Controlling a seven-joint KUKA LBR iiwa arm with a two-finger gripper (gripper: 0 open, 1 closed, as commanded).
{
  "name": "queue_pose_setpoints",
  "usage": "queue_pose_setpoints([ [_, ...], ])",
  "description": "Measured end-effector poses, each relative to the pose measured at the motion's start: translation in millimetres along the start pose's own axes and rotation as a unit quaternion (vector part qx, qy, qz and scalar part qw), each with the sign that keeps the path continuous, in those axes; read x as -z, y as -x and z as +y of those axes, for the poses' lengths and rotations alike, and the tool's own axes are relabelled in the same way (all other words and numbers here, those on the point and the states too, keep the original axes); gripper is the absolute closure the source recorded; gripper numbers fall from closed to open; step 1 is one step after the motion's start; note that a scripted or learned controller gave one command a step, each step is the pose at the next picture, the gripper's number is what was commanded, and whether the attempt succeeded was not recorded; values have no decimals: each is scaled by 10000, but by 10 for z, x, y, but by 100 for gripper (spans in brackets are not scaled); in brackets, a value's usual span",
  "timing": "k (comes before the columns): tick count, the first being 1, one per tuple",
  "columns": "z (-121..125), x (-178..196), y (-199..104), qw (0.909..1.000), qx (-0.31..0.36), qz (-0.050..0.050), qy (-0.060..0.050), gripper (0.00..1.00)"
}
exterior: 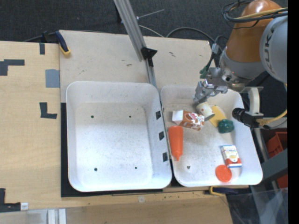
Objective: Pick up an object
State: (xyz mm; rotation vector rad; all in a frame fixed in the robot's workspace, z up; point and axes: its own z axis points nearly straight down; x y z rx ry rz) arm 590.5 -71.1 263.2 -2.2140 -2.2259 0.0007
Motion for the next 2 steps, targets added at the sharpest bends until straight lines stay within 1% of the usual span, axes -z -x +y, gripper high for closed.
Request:
queue_pose_setpoints([
  [1, -8, -8, -508, 10000, 4, 2, 0, 100],
  [2, -161, -44, -963, 10000, 2, 0, -8, 100],
])
